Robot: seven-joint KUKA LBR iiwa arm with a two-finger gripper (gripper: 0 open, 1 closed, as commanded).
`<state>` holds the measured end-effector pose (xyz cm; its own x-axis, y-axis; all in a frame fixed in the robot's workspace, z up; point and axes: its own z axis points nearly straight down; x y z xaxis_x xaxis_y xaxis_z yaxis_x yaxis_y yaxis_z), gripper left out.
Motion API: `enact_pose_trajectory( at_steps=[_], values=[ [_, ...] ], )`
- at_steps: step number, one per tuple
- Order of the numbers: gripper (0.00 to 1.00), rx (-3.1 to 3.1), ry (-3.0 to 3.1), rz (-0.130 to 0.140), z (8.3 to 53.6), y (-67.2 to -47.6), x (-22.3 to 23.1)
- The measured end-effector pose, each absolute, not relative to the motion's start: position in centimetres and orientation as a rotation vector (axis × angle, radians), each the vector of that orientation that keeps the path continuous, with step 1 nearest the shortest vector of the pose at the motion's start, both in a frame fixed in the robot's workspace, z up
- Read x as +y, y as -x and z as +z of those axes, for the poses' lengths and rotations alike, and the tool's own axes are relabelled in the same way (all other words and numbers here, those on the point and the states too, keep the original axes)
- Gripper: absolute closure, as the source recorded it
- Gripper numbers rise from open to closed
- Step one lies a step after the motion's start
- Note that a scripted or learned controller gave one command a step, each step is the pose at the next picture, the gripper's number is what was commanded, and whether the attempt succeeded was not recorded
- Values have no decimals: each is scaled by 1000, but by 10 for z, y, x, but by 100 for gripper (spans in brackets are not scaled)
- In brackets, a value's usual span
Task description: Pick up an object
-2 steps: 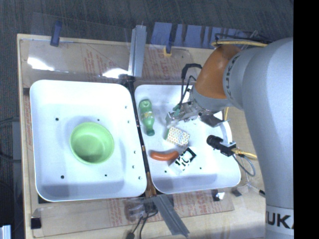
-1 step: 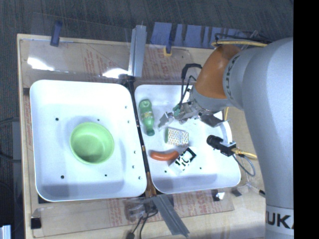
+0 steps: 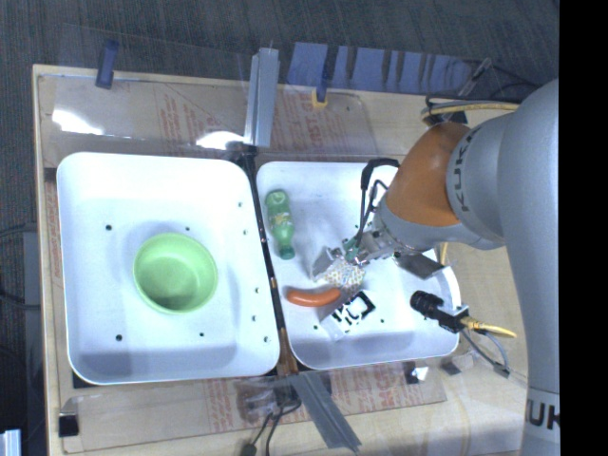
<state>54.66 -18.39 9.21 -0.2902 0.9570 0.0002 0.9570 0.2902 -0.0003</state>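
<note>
The claw (image 3: 344,272) sits low in the right bin (image 3: 313,183) over an orange sausage-shaped object (image 3: 312,296), nothing visibly lifted.

The grey arm (image 3: 518,169) enters from the right, its orange band (image 3: 425,186) just above the wrist — bent downward and leftward, with the end effector (image 3: 344,266) lowered — its fingertips too cluttered to read.

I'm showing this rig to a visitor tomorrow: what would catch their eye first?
The big grey arm with its orange band reaches in from the right over the right bin. Next, the bright green bowl sits alone in the left bin. A green bottle and an orange sausage-shaped piece lie near the gripper.
</note>
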Motion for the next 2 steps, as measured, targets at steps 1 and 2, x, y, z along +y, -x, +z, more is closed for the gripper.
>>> enact_pose_trajectory(
  at_steps=[1, 2],
  values=[
    [100, -2528, 1866, 1, 103, -548, -184],
    [100, -2516, 1880, 0, 229, -568, -104]
  ],
)
